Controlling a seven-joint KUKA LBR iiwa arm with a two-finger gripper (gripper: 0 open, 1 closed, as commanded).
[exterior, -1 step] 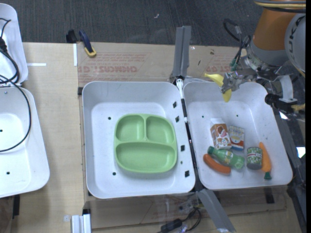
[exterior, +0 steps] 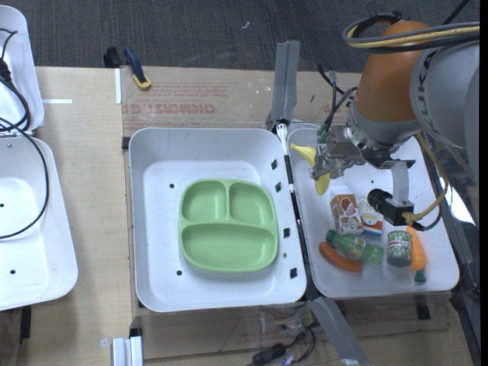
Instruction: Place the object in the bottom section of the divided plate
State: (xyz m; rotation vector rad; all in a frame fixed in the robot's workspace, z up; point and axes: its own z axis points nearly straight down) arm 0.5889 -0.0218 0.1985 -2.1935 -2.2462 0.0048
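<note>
We see the gripper (exterior: 329, 162) over a banana (exterior: 314, 166), right of the divided plate (exterior: 228, 226); grip state unclear. Prob. light, smooth, curved: take mid-body.

The divided plate (exterior: 228, 226) is pale green, lying in a white bin (exterior: 145, 227). In the other white bin (exterior: 442, 277) lie a yellow banana (exterior: 306, 154), a red-and-white carton (exterior: 347, 213), a green bottle (exterior: 357, 248), an orange carrot (exterior: 416, 255) and a green-labelled can (exterior: 398, 248). The surface (exterior: 84, 105) is tan.
</note>
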